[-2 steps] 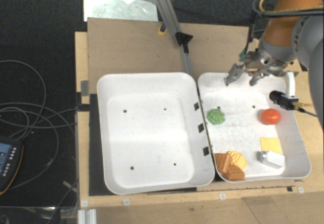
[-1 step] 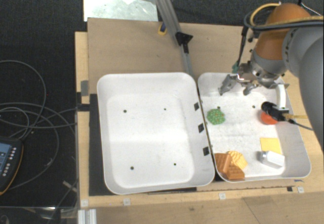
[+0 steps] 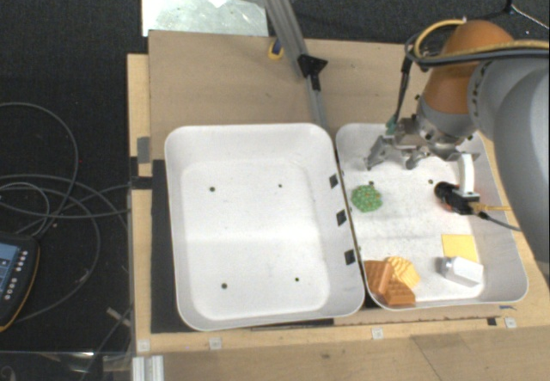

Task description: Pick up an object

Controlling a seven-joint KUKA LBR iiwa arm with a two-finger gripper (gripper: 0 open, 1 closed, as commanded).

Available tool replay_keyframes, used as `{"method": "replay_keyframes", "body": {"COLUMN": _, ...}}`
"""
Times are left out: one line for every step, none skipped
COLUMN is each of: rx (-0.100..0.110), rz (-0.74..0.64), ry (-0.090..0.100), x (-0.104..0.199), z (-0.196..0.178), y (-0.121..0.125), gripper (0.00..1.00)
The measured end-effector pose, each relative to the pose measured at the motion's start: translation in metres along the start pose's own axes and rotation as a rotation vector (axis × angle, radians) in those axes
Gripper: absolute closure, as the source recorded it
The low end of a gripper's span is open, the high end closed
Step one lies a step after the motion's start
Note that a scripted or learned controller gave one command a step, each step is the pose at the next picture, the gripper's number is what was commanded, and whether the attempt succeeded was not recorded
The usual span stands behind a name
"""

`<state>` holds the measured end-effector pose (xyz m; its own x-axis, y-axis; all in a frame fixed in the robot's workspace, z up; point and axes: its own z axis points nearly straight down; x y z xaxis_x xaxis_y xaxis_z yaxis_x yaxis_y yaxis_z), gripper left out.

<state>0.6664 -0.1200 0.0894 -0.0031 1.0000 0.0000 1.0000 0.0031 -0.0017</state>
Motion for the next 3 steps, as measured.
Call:
{"method": "replay_keyframes", "body": {"rx": -0.007, "rz": -0.001, "ry": -0.001, "x": 0.000, "z": -0.014, "y": 0.002, "gripper": 1.00}}
{"method": "replay_keyframes", "body": {"rx": -0.011, "rz": 0.001, "ry": -0.002, "x": -0.008, "z": -0.075, "y": 0.009, "gripper": 1.00}}
{"method": "replay_keyframes", "body": {"rx": -0.010, "rz": 0.001, "ry": -0.002, "x": -0.008, "z": -0.130, "y": 0.000, "gripper": 1.00}}
